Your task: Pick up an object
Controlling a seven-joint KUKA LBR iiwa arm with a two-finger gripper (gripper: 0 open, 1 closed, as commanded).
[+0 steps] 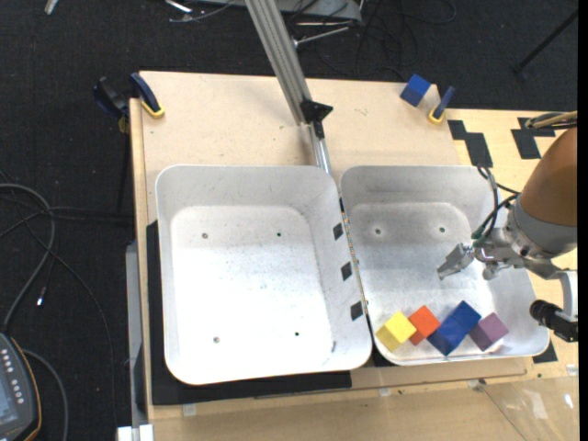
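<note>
While the end effector (pixel 457 262) hangs over the right bin (pixel 404 196), whether open or closed I cannot tell, four blocks sit at the near wall: yellow (pixel 397 330), orange (pixel 424 320), blue (pixel 457 326), purple (pixel 489 330). Approach seems underway; next comes descending onto one.

No readable text, labels, brand names, numbers or signs are showing anywhere in this overhead view. The black square patches running along the seam between the two shallow white plastic bins (pixel 342 274) are carrying no lettering that can be made out.
</note>
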